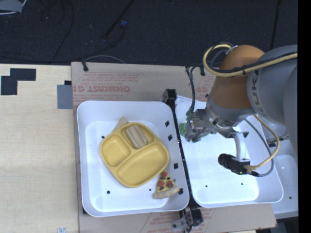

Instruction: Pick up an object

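In the left white bin [92, 130] lie a yellow plastic divided plate [134, 154] and, just beside it, a toy pizza slice [165, 186]. In the right white bin [228, 188], the end effector [193, 130] is low beside a small green object [183, 128]; I cannot tell its opening.

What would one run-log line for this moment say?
gripper: low in right bin, near its left wall, by green item | left bin: yellow tray, pizza toy
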`<control>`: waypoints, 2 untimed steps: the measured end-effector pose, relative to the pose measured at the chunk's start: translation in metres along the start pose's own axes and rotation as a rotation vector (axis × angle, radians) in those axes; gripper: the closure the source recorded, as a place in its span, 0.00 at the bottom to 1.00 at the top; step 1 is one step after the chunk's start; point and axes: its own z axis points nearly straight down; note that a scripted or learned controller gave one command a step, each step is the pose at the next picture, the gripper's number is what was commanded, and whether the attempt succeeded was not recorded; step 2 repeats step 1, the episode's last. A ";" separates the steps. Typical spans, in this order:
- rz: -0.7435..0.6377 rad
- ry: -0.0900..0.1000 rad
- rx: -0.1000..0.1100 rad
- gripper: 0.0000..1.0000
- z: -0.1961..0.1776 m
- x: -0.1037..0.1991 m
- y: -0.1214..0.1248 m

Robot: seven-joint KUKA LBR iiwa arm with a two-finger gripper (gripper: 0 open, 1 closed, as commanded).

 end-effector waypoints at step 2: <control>-0.002 0.000 -0.002 1.00 -0.010 0.061 -0.003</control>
